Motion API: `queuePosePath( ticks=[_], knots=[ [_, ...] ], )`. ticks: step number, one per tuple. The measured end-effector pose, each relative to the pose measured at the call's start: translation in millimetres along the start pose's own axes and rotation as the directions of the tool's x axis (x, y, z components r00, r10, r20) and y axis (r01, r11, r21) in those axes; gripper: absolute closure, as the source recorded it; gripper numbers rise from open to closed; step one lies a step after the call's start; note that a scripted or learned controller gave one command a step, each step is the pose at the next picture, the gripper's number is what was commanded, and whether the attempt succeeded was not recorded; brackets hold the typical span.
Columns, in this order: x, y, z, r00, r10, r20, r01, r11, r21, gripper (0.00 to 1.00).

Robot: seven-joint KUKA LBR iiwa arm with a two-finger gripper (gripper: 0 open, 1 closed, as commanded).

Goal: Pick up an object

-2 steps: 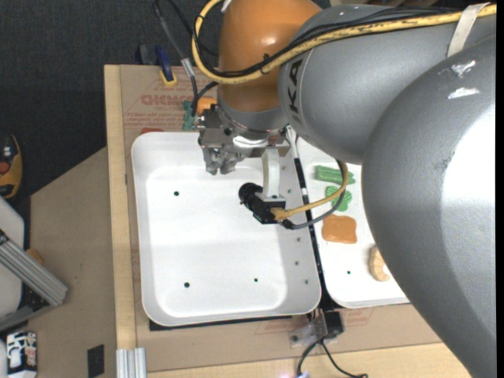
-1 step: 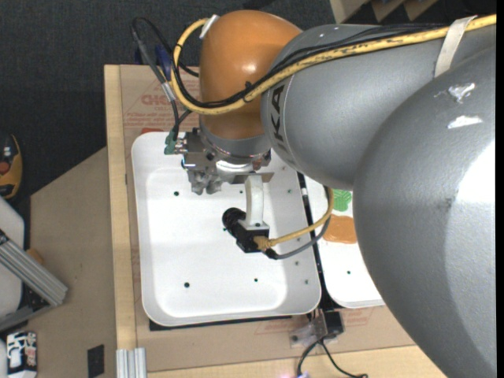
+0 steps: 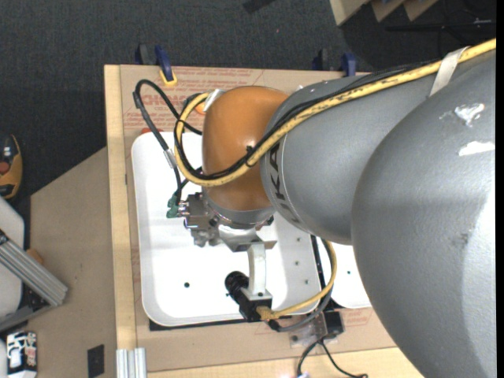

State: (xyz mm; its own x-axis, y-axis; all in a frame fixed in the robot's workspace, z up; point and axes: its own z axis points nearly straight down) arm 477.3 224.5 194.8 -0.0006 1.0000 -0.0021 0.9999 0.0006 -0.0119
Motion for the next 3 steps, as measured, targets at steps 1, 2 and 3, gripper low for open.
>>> queuePosePath(
  ticks=[1, 2, 3],
  knots=[
    [-16.1, 1.3, -46.1, 1.000, 0.003, -0.003, -0.003, 1.000, -0.013, 1.00],
    [-15.1, 1.6, -54.6, 1.000, 0.002, -0.003, -0.002, 1.000, -0.012, 1.00],
    [-14.8, 1.8, -64.3, 1.000, 0.003, -0.004, -0.003, 1.000, -0.012, 1.00]
  ],
)
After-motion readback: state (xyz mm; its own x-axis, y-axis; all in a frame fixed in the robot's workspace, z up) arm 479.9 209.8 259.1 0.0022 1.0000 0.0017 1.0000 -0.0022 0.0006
